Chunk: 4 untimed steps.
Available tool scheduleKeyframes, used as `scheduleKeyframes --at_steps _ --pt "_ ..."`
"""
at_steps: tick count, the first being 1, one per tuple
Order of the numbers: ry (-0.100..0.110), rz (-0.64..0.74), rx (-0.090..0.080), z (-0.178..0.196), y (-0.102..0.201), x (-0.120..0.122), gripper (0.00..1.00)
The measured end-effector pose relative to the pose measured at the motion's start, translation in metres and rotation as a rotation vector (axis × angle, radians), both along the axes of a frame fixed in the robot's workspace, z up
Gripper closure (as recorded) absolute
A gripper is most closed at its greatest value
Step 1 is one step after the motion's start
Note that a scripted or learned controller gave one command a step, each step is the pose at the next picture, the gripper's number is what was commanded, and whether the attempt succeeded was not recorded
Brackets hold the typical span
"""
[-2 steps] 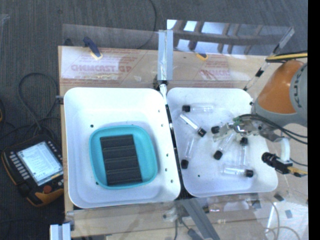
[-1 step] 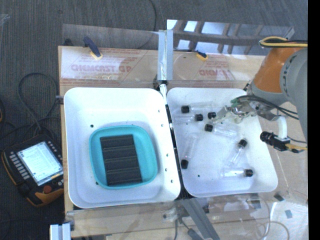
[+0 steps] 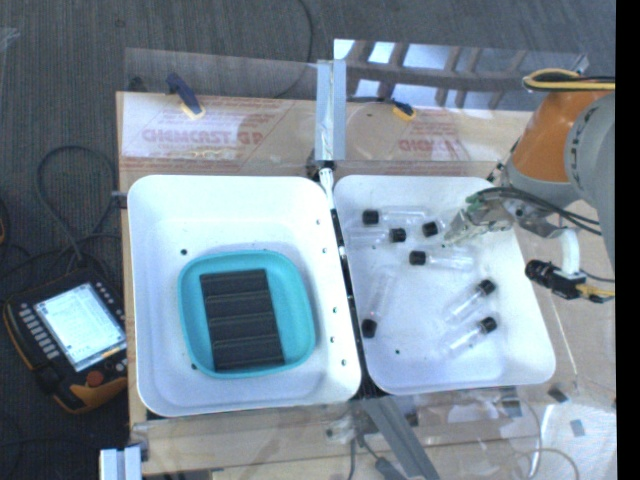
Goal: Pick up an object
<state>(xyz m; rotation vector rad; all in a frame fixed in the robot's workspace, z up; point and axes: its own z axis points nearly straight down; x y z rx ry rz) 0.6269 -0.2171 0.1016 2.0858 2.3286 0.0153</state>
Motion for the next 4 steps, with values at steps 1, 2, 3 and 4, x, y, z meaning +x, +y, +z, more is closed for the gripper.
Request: scheduleKeyframes --at_steps 1,2,3,4 --pt "0.002 0.001 0.001 0.0 0.001 0.0 0.0" --pt "0.01 0.051 -0.004 -0.011 0.042 -0.009 0.0" --pt "0.004 0.051 -0.004 0.0 0.043 -0.007 1.0" --pt "0.005 0.051 -0.004 0.0 0.043 -0.007 0.0"
